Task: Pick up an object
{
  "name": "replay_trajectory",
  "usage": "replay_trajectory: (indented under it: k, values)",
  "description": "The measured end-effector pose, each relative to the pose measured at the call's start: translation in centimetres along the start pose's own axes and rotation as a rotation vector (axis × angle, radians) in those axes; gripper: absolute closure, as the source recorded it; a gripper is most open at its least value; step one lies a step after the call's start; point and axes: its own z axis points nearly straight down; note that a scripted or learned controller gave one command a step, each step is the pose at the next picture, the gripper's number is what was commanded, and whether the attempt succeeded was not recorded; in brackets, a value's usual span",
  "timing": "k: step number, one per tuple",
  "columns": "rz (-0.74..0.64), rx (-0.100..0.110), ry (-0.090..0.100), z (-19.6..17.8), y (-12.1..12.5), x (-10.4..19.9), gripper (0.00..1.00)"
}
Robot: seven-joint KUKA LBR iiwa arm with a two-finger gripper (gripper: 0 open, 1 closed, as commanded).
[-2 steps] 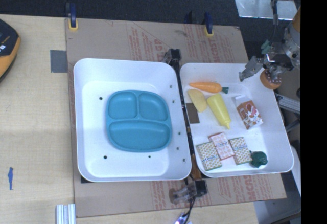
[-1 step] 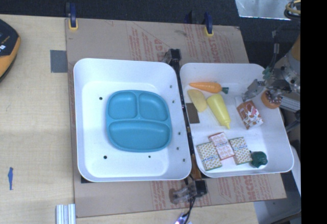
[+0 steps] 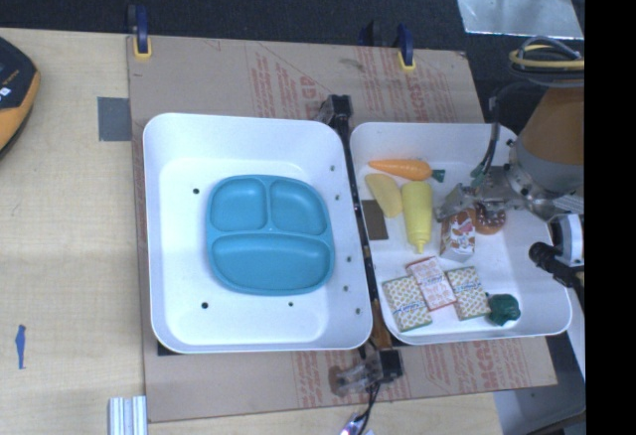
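Note:
In the right bin (image 3: 532, 319) lie an orange carrot (image 3: 399, 168), a pale yellow piece (image 3: 384, 194), a yellow bottle (image 3: 418, 214), a small white and red carton (image 3: 458, 235), a brown round item (image 3: 490, 218), three patterned square packets (image 3: 435, 291) and a dark green lump (image 3: 503, 308). My gripper (image 3: 469, 197) reaches in from the right and hangs low over the bin's middle. It is just above the carton and beside the brown item. Whether it touches either is unclear.
The left bin (image 3: 169, 224) holds a blue divided plate (image 3: 269, 232). A black divider (image 3: 353, 215) runs between the two bins. The arm's orange band (image 3: 553, 125) and grey wrist stand over the right bin's far right edge. Clamps sit at the board's back edge.

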Motion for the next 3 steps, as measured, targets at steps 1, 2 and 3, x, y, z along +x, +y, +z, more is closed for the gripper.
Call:
replay_trajectory:
  k: [1, 2, 3]
  values:
    - [0.003, -0.003, -0.009, -1.5, 0.0, -0.5, 1.00]
    - [0.004, 0.000, -0.015, -3.1, -3.3, 6.9, 1.00]
    - [0.003, -0.013, -0.017, -10.2, 1.5, 12.8, 1.00]
